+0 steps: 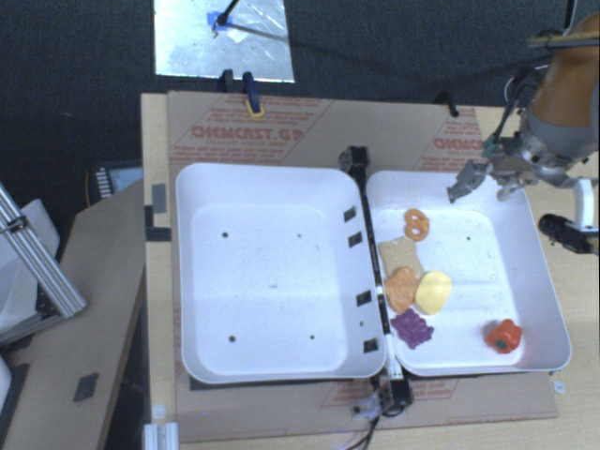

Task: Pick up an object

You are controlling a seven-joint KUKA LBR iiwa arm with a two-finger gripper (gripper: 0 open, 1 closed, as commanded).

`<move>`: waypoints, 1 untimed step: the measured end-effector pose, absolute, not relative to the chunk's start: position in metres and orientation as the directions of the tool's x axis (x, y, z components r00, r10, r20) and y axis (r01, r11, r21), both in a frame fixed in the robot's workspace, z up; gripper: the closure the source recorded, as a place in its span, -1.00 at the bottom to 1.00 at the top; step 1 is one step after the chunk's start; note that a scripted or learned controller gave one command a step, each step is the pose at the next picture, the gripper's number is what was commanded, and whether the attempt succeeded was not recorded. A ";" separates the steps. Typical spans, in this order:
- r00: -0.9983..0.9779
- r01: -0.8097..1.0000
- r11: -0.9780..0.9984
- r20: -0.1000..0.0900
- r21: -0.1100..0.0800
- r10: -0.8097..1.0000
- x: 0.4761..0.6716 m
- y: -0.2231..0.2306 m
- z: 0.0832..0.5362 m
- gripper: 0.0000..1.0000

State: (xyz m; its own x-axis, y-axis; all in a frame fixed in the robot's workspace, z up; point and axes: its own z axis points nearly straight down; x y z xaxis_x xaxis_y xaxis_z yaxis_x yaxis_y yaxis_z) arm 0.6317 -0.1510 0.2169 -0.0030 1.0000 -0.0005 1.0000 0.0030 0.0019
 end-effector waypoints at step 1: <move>-0.008 1.000 0.008 0.000 0.004 1.000 0.671 -0.119 0.188 -1.00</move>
